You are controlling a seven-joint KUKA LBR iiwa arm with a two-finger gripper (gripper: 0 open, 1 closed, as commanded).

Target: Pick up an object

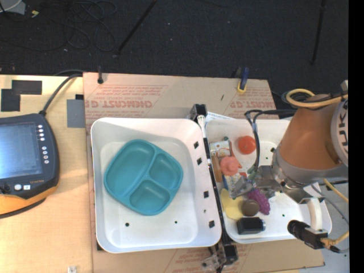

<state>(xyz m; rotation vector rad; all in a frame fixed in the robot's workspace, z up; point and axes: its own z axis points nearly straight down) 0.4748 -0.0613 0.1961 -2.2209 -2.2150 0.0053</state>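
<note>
1. I saw the arm [310,144] reaching in from the right, its orange band sitting over the right bin [296,229] and covering much of that bin's upper right part.
2. The claw [250,182] hung low over the clutter near the middle of the right bin; its metal parts were tangled in with the objects, so I could not tell how it stood (too murky there).
3. A purple toy [260,200] lay just beside the claw, on its lower right, touching or nearly touching it; I could not say whether it was caught.
4. A brown round thing [250,208] sat right below the claw, against the purple toy, with a yellow piece [229,205] to its left.
5. A black block [249,226] rested near the front wall of that bin, below the brown thing and apart from the claw.
6. A pink object [230,165] lay up and left of the claw, and an orange-red ball [246,145] sat farther up, well clear of it.
7. The left bin [114,135] held a teal divided plate [143,176], set at a tilt to the walls.
8. A tablet-like handset [25,158] lay on the bench at far left (screen lit pale).
</note>
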